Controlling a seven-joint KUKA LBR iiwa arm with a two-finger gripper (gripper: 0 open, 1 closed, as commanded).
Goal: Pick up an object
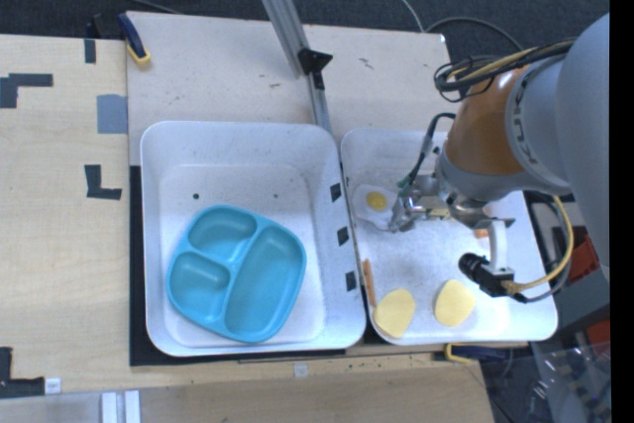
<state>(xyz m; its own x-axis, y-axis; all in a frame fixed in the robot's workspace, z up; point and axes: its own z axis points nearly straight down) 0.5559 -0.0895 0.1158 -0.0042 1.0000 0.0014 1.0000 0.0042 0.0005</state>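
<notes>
Yellow round piece (375,202), small and flat-looking, lies near the left wall of the right bin (525,322), and the pincer (404,216) sits low just beside it; whether it is open or closed I cannot tell. This looks like the reach-and-grasp step, so next comes centring, closing and lifting. Two larger yellow pieces (394,311) (454,302) lie near that bin's front edge, while the left bin (238,139) holds a blue divided plate (237,271).

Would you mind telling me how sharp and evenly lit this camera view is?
In the camera view, lighting is soft and even, with faint shadows inside the left bin; the blue plate shows mild sheen; the hand is small and slightly blurred, and the near arm looks out of focus.
</notes>
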